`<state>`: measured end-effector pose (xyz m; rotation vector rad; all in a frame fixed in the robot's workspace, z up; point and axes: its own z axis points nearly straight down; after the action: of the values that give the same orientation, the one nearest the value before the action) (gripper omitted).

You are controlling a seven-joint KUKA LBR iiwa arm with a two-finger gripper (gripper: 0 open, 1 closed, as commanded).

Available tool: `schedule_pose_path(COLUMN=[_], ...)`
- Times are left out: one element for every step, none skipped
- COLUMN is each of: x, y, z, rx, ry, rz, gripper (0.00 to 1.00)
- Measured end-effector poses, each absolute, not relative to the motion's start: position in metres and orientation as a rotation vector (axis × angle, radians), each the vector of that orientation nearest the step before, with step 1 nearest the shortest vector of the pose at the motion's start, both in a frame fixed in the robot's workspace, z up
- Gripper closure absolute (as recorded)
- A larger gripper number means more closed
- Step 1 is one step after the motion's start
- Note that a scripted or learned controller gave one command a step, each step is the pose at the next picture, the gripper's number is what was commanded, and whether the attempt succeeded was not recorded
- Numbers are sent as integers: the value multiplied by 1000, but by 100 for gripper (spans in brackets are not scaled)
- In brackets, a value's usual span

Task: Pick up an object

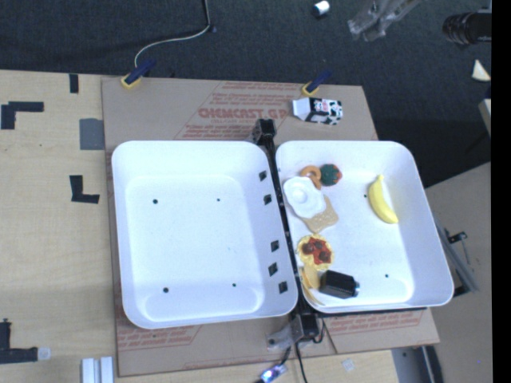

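White plastic bins: two shallow bins sit side by side on a cardboard sheet; the left bin (192,234) is bare, and the right bin (415,214) holds every candidate object.

Camera view, landmark: the black hinge strip (275,222) between the bins serves as the reference for all places below.

Camera view, objects: a white egg-like piece (301,195) lies just right of the strip; a brown and green piece (321,174) sits beyond it toward the far wall; a tan flat piece (322,216) touches the egg; a red-and-yellow piece (314,250) lies nearer, close to the strip; a black block (338,284) rests by the near wall; a yellow banana (382,200) lies well apart from the strip, alone.

Camera view, gripper: the gripper (382,14) hangs far beyond the bins over the dark floor, blurred; I cannot tell whether its fingers are spread or closed, and nothing is seen between them.

Step in hand: judged as the approach, with nothing lifted yet.

Doing it well: the banana looks the safest pick, since it stands clear of neighbours; closing across its narrow width should avoid slipping. The cluster by the strip risks a grasp that nudges two pieces at once.

Hard to make out: the small black-and-white thing (319,110) on the cardboard beyond the strip is too blurred to name; the arm is cut off at the top edge.
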<state>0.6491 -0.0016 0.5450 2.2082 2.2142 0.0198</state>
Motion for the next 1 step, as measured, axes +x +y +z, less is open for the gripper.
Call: schedule_pose_path(x=[551], y=[60], z=[536], rx=[2213], ry=[2233], rz=[2], gripper=[100])
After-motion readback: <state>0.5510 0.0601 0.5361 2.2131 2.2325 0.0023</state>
